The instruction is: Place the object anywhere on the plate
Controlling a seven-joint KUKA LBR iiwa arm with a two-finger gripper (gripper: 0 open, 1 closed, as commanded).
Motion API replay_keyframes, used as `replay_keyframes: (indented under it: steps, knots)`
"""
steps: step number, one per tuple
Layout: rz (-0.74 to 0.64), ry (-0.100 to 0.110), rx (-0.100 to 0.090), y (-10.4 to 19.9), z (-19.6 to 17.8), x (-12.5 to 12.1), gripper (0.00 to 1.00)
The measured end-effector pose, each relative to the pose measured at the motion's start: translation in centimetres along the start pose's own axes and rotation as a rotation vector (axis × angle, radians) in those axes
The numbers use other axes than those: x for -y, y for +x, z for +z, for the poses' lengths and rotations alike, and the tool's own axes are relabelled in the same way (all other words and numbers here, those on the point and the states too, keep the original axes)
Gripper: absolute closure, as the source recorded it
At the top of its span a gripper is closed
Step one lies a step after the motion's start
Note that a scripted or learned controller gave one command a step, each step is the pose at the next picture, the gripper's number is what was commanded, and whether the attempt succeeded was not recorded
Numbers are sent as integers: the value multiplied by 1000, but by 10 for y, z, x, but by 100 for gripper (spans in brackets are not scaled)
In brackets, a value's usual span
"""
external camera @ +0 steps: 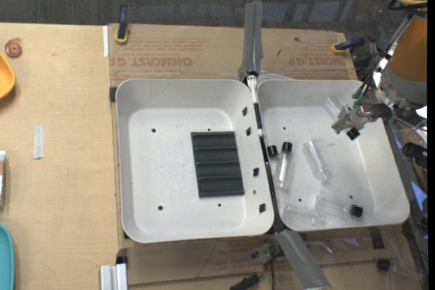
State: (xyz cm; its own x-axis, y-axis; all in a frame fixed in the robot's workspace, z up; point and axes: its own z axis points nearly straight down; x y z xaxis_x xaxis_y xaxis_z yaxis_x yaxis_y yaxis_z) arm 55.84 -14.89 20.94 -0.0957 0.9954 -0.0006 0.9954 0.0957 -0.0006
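Over the right bin [397, 210], my hand [353, 120] hovers at the upper right; I cannot tell its state. To grasp well, I should drop straight onto one clear vial [316, 159] mid-bin, across its width. The dark ribbed plate [217, 164] lies in the left bin [136, 214]

Only readable text: red print on the cardboard sheet [204, 54] behind the bins, seen upside down and mirrored. The large word on the left half reads "CHEMCAST GP", with smaller red lines above it too blurred to read. Similar red print on the right half [302, 54], illegible.
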Motion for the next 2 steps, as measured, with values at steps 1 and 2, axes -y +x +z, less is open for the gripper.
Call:
replay_keyframes:
  steps: [1, 2]
  knots:
    - [182, 2, 0, 72, 9, -14, 100]
    - [238, 1, 1, 163, -19, -19, 100]
